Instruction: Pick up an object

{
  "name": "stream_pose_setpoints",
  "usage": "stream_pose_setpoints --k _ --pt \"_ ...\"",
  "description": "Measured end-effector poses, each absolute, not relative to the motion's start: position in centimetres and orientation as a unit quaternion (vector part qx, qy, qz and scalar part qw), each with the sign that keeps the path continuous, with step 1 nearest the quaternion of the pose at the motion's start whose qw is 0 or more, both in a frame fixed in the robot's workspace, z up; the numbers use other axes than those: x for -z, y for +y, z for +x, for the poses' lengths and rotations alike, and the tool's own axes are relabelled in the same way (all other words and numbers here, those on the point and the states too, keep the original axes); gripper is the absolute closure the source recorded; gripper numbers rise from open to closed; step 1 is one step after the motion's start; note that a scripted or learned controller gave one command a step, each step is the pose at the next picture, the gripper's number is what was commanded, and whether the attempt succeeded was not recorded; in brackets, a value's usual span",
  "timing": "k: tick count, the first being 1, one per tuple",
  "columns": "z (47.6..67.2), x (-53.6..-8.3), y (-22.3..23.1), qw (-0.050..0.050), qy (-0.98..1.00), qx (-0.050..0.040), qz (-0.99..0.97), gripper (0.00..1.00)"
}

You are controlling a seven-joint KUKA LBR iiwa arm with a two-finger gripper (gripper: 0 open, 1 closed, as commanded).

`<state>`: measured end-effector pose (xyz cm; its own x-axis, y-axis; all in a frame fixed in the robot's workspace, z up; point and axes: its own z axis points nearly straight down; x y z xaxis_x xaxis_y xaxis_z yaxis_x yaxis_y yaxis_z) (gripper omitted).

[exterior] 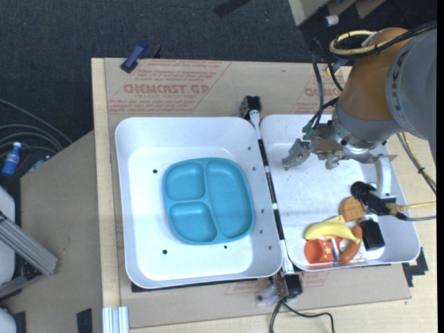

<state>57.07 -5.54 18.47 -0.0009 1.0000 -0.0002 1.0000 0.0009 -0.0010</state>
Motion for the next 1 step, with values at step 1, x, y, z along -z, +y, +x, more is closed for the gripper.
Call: stream_pose_setpoints --k 1 --pt "52.57 -8.43 -10.06 0.001 -0.707 -0.0005 -0.707 0.00"
